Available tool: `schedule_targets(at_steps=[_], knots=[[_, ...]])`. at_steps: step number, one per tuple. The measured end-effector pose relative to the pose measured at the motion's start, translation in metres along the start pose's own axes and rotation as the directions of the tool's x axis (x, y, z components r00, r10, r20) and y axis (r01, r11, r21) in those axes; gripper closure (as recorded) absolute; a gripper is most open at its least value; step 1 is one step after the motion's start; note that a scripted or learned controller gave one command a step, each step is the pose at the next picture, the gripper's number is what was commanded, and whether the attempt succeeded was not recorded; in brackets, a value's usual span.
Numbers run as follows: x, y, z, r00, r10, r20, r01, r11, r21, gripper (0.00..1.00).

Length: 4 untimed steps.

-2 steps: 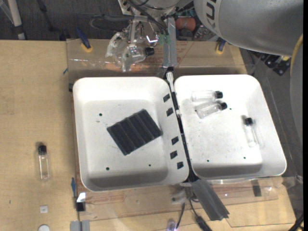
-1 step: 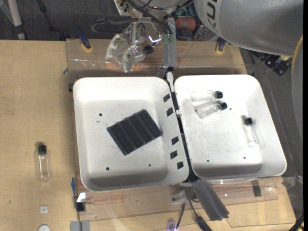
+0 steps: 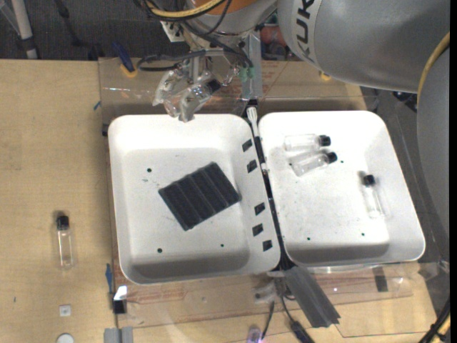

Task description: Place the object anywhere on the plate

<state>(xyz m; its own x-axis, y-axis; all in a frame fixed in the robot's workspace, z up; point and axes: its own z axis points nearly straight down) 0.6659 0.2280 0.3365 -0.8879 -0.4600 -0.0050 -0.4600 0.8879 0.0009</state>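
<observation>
You are looking down on a pale wooden bench (image 3: 50, 156) with dark floor and cables behind its far edge. The end effector (image 3: 187, 95) hangs over the far rim of the left bin (image 3: 128, 263), and it is blurred and cluttered with cables, so you cannot tell whether it is apart, together, or clamped on anything.

Two shallow white bins sit side by side. The left bin, directly below and in front of the end effector, carries one dark ribbed plate (image 3: 199, 195), tilted in its middle. The right bin (image 3: 400, 241), off to the far side of the end effector toward the arm (image 3: 371, 27), holds three clear vials with black caps: a pair (image 3: 310, 153) lying close together near its far edge, and a single one (image 3: 372, 194) well apart from them, toward the bin's outer side.

A fourth vial (image 3: 64, 239) lies on the bare bench outside the bins, well away from the end effector, beyond the left bin's outer wall.

Counted: two bins, one plate, four vials.
</observation>
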Motion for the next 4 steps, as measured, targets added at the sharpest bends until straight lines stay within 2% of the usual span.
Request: schedule_targets(at_steps=[1, 2, 3, 4], knots=[[0.0, -0.002, 0.023, 0.92, -0.392, 0.001, 0.392, 0.92, -0.001, 1.0], [0.005, -0.011, 0.062, 0.878, -0.478, 0.001, 0.478, 0.878, -0.001, 1.0], [0.003, -0.008, 0.062, 0.579, -0.815, 0.004, 0.815, 0.579, 0.001, 1.0], [0.005, -0.01, 0.074, 0.38, -0.925, 0.003, 0.925, 0.38, -0.001, 1.0]])
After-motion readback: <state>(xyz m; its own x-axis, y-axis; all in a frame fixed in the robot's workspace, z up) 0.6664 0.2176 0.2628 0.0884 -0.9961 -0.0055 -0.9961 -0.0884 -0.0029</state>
